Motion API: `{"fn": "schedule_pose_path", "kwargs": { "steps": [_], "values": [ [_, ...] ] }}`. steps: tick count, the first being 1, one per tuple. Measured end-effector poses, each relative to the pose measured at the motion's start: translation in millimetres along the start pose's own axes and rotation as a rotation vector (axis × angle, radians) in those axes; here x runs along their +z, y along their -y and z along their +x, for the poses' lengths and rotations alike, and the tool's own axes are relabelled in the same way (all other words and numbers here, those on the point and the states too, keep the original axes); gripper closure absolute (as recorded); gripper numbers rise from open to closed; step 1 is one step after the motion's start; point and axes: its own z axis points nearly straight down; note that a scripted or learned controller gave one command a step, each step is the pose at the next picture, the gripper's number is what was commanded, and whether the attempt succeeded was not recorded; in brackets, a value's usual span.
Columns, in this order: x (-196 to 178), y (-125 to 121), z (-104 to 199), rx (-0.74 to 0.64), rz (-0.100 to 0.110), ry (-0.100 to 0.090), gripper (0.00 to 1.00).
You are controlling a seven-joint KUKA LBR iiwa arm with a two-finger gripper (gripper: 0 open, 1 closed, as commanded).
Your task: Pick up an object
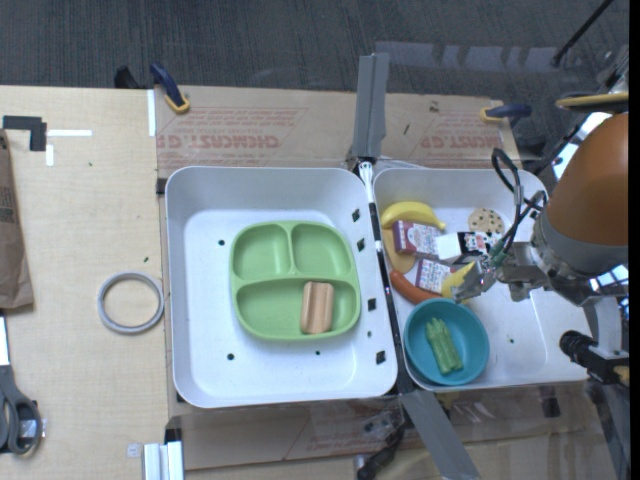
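Note:
The right bin (530,333) holds a banana (410,213), two purple-and-white packets (418,236), a cookie (485,220), an orange sausage-like piece (408,286) and a blue bowl (472,358) with a green pod (442,346) in it. My gripper (476,274) reaches in from the right and sits low over the middle of this bin. It is right beside a small yellow object (456,280), just above the bowl's rim. Whether it touches that object is unclear. In the left bin (200,298) lies a green divided plate (262,258) with a tan hot dog bun (317,307) on it.
The bins' shared wall (375,268) runs between them. The arm's orange band (600,188) looms over the right bin's far side. On the bench to the left lie a tape ring (131,301), scissors (18,423) and a brown bag (12,228).

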Motion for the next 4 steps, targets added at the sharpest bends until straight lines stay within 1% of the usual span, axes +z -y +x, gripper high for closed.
{"fn": "schedule_pose_path", "kwargs": {
  "steps": [1, 2, 3, 4],
  "values": [
    [95, -4, 1, -0.362, 0.0, -0.001, 0.0],
    [84, -6, -4, -0.353, -0.007, 0.007, 1.0],
    [-4, -28, 35, -0.53, -0.004, 0.004, 1.0],
    [98, -41, -11, -0.618, -0.009, 0.005, 1.0]
  ]
}}
